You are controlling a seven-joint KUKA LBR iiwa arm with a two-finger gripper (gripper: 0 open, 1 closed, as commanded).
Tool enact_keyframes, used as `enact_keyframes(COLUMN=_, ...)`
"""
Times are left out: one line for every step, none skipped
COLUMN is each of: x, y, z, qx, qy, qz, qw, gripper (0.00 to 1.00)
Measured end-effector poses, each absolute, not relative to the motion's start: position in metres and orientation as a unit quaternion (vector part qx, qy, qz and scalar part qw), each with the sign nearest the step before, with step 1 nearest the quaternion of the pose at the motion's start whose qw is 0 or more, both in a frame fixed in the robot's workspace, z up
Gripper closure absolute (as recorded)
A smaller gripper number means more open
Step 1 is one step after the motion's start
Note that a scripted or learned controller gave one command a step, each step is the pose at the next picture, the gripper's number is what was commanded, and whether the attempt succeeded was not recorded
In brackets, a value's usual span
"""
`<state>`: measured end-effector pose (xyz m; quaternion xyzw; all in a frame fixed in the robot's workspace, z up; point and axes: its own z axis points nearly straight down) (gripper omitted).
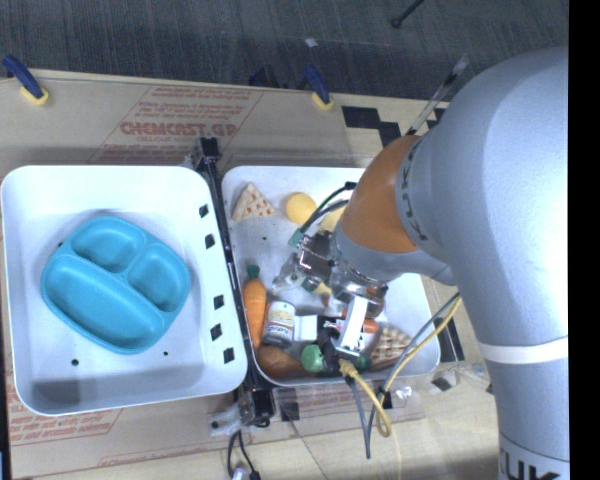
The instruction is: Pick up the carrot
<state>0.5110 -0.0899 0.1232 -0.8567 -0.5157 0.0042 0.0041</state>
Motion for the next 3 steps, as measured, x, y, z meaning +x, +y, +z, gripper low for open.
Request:
enact_keyframes(x=0.516, y=-0.102, z=0.097, qx=-0.902, qy=-0.432, qz=-0.0063, qw=-0.004, gripper=0.0)
enact_keyframes(x=0.587, y=-0.078, z=0.195, qx=-0.902, qy=-0.431, qz=-0.0009, qw=0.001, gripper=0.0)
enact_keyframes(x=0.585, y=-0.109, z=0.09, qx=-0.891, qy=-0.455, qz=0.0036, qw=0.003, gripper=0.0)
